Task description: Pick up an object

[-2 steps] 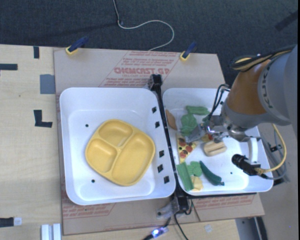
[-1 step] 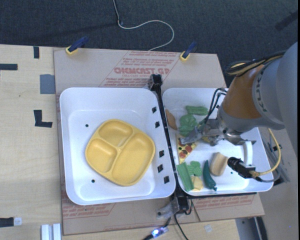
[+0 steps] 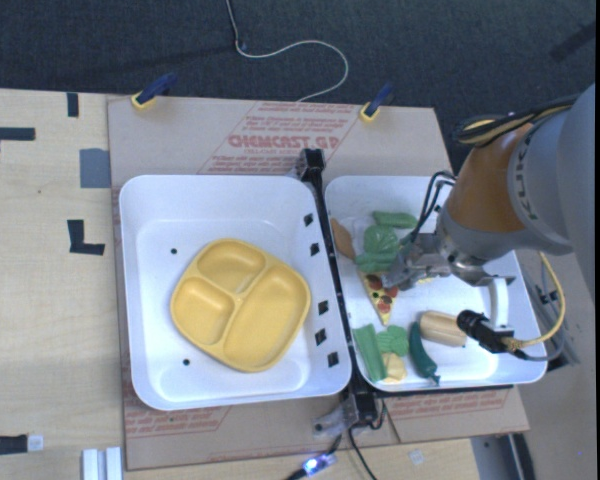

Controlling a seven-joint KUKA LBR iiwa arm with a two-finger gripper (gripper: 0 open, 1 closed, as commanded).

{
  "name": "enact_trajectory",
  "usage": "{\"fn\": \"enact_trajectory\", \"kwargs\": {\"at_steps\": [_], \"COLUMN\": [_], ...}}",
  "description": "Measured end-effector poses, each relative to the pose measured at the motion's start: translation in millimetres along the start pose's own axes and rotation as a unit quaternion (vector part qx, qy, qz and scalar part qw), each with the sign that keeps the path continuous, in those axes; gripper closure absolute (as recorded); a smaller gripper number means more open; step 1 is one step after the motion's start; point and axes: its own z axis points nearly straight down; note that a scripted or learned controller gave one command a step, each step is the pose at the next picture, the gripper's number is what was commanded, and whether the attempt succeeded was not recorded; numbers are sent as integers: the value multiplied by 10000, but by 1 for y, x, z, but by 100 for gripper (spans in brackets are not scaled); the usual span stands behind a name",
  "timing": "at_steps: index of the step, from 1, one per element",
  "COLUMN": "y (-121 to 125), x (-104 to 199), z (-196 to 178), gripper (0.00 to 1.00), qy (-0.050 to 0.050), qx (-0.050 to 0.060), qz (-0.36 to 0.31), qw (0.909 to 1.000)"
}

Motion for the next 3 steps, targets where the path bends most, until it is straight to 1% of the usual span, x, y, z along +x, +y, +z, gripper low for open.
{"fn": "enact_trajectory", "kwargs": {"at_steps": [1,2,3], "y": [1,-3,-2], "x": [0,-8,-8], "z": [-63,-112,-127], "gripper": [100,100,100], "qy": [-24,-24,-19], "qx": [-8,-1,11], "qz": [6,13,7], "qw": [10000,10000,10000]}}
